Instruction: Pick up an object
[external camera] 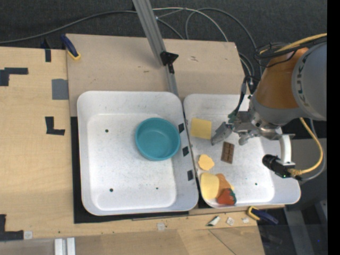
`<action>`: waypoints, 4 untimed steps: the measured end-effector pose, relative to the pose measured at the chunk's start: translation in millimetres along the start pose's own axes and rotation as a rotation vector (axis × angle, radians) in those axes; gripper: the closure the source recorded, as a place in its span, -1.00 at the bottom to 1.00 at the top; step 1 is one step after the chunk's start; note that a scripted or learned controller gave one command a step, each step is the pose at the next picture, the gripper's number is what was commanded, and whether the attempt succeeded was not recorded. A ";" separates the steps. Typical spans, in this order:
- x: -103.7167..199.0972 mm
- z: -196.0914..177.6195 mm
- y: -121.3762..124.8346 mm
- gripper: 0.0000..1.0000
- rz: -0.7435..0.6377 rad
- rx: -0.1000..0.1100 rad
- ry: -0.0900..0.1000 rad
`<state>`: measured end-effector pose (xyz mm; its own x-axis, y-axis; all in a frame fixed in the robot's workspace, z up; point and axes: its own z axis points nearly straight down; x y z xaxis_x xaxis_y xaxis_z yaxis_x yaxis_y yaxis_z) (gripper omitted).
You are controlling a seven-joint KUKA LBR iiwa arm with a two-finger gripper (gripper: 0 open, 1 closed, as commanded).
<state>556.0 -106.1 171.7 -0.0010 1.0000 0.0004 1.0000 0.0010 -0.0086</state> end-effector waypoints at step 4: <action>3.2 23.1 -1.1 1.00 -0.001 -0.011 0.000</action>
<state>554.7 -102.9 148.6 -0.0016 1.0000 0.0000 1.0000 0.0016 0.0021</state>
